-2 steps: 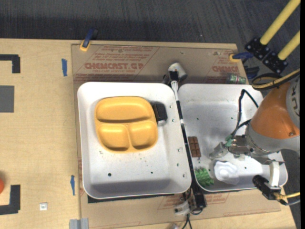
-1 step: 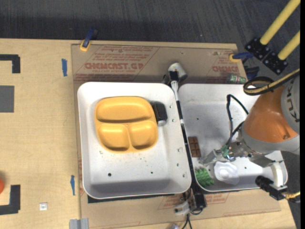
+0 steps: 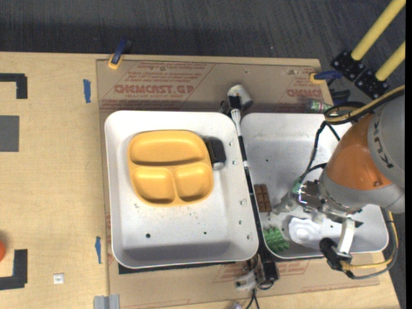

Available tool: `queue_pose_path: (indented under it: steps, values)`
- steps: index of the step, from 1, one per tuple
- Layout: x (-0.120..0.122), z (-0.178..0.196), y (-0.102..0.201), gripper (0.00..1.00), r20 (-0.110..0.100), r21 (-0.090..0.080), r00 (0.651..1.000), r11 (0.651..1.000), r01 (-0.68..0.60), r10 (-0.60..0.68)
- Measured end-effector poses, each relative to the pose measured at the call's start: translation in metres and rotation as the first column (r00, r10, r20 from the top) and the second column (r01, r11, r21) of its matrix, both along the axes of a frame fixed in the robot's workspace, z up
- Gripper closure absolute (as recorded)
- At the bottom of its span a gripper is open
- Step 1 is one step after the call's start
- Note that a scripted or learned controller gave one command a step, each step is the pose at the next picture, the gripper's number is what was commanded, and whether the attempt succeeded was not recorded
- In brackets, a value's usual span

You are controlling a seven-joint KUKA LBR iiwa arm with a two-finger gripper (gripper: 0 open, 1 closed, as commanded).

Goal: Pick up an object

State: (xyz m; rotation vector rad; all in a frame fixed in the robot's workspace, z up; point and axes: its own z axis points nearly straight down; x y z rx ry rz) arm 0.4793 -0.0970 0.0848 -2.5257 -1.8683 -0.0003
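Observation:
In the right bin (image 3: 283,137) my gripper (image 3: 297,205) hangs low over the front part, under the orange wrist band. Just below it lies a white lumpy object (image 3: 304,230). A green leafy object (image 3: 275,238) sits in the bin's front left corner. A brown ridged block (image 3: 262,198) leans against the left wall. The arm's body hides the bin floor behind the gripper. The left bin (image 3: 122,192) holds a yellow divided plate (image 3: 170,166) with a small black object (image 3: 215,152) at its right edge.
The two bins touch along a raised middle rim (image 3: 246,172). Cables run from the arm over the right bin's far side. Yellow bars (image 3: 380,28) cross the top right corner. Cardboard lies under both bins.

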Motion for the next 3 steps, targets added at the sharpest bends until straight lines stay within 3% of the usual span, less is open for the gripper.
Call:
queue_pose_path:
  steps: [1, 2, 3]
  values:
    - [0.036, 0.000, 0.000, 0.00, 0.001, -0.001, 0.988, 0.988, -0.154, 0.154]
    - [0.099, 0.000, -0.016, 0.00, 0.002, -0.001, 0.975, 0.975, -0.224, 0.224]
    - [0.145, 0.000, -0.033, 0.00, 0.001, -0.002, 0.951, 0.951, -0.308, 0.308]
